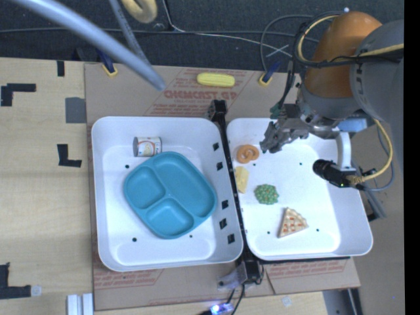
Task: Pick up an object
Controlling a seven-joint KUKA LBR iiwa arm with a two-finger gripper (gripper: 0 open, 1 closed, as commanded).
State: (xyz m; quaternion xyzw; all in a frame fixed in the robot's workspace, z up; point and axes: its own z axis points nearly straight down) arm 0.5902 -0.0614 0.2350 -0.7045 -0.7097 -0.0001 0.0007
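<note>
My gripper (270, 143) hangs over the upper left part of the right bin (341, 241), its dark fingers pointing down and left. Just left of the fingertips lies an orange ring-shaped pretzel or donut (247, 153). Below it a pale yellow piece (242, 178) rests by the bin's left wall. A green broccoli-like lump (266, 193) sits mid-bin, and a pizza slice (291, 222) lies toward the front. Nothing shows between the fingers.
The left bin (105, 241) holds a blue divided plate (169, 193) and a small can (147, 146) lying on its side. A yellow banana-like object (215, 80) lies on the cardboard behind the bins. A black cable connector (331, 172) hangs over the right bin.
</note>
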